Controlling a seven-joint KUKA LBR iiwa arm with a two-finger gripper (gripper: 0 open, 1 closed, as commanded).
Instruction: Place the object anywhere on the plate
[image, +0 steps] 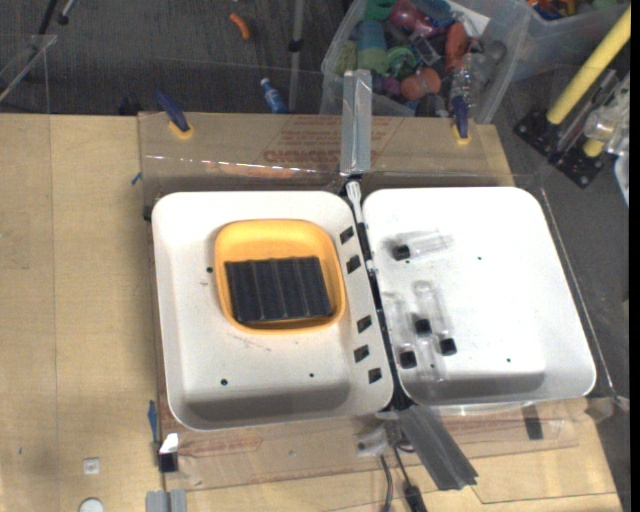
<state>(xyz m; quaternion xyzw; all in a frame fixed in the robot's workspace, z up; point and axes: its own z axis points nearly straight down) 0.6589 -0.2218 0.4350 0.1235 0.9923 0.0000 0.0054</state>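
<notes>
An orange-yellow plate (232, 243) with rounded corners lies in the left white bin (185, 330), towards its back. A dark grey ribbed rectangular object (278, 290) rests flat on the plate, covering its front half and reaching the plate's front rim. In the right white bin (510, 300) lie several small clear vials with black caps, one near the back (420, 245) and the others clustered at the front left (425, 325).
A ridge with black marks (360, 295) separates the two bins. Behind the bench stands a clear box of colourful toys (420, 45). A yellow pole (595, 60) leans at the top right. Tan bench surface (70, 300) stretches to the left.
</notes>
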